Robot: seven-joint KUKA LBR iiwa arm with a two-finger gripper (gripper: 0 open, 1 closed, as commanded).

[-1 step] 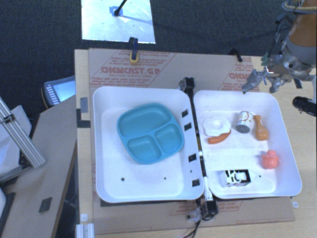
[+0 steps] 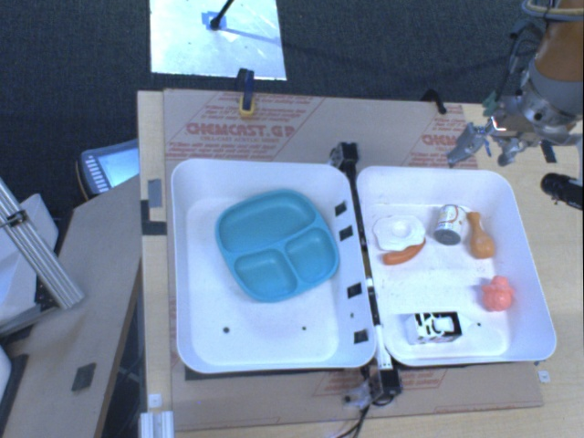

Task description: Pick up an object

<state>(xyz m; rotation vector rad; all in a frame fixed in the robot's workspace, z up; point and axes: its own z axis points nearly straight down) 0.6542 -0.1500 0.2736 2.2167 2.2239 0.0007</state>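
The right bin [image 2: 525,245] holds several small things: a white fried-egg toy [image 2: 397,231], an orange sausage-like piece [image 2: 403,255], a small tin can [image 2: 447,224] on its side, an orange drumstick-shaped toy [image 2: 480,236], a pink lumpy toy [image 2: 497,294] and a black-and-white item [image 2: 436,326] near the front wall. My gripper [image 2: 484,148] hangs at the upper right, over the cardboard just beyond the right bin's far rim. It is open with nothing between its fingers, and it stands well apart from every object.
The left bin [image 2: 196,336] holds a blue divided plate [image 2: 276,255]. A black hinge strip [image 2: 358,245] runs between the two bins. Cardboard [image 2: 274,130] lies under both bins. A shiny metal sheet [image 2: 217,26] lies at the back.
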